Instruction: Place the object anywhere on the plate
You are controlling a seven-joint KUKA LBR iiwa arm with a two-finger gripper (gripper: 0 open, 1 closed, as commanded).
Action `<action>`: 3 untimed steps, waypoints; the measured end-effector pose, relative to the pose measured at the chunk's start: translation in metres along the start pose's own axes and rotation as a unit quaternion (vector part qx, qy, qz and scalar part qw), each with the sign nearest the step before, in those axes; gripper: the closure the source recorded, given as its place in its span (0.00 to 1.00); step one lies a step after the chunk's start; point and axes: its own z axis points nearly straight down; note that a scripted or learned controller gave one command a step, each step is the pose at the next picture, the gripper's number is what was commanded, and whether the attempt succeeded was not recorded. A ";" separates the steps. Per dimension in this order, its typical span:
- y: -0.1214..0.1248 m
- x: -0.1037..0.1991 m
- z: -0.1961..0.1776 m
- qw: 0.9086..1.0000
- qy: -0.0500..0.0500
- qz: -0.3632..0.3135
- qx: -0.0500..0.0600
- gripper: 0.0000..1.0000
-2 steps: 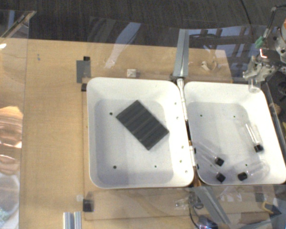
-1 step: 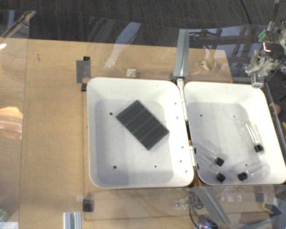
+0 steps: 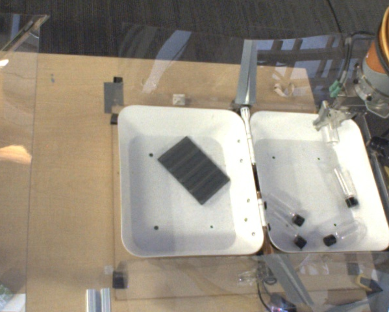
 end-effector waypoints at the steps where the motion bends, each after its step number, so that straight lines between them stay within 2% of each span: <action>1: -0.011 0.068 0.085 0.997 0.001 -0.082 0.000 1.00; 2: 0.028 0.040 0.146 0.996 0.003 -0.093 0.010 1.00; 3: 0.031 0.041 0.134 0.996 0.003 -0.093 0.006 1.00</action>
